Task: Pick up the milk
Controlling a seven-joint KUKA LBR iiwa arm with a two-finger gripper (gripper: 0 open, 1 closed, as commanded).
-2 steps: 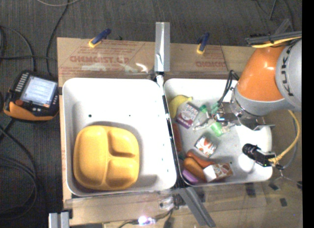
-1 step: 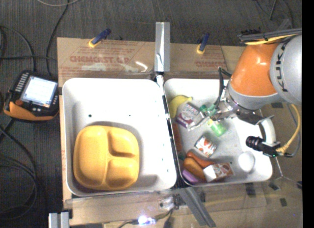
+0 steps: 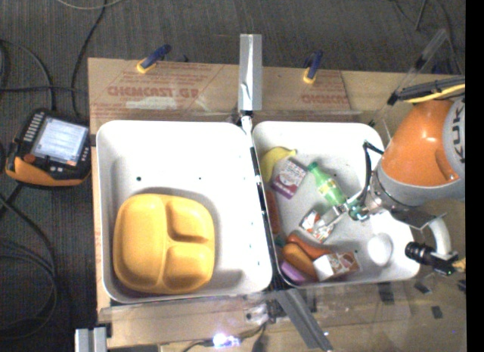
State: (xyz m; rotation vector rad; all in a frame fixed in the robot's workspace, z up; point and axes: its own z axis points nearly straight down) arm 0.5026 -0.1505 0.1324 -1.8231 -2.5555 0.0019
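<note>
In the right bin (image 3: 344, 132) we found the milk (image 3: 335, 265) lying against the near wall, beside the carrot (image 3: 299, 254), not yet lifted. The gripper (image 3: 357, 210) hung just beyond the milk, over a small carton (image 3: 318, 224), arm reaching from beyond the bin's right wall. Jaw state: could not tell.

The bench (image 3: 219, 89) is topped with brown cardboard-like sheeting carrying faint red lettering. Two shallow white bins sit on it, touching: the left bin (image 3: 110, 191) and the right bin (image 3: 355, 135). Two clamps (blue-and-yellow) (image 3: 153, 58) (image 3: 311, 67) grip its far edge.
</note>
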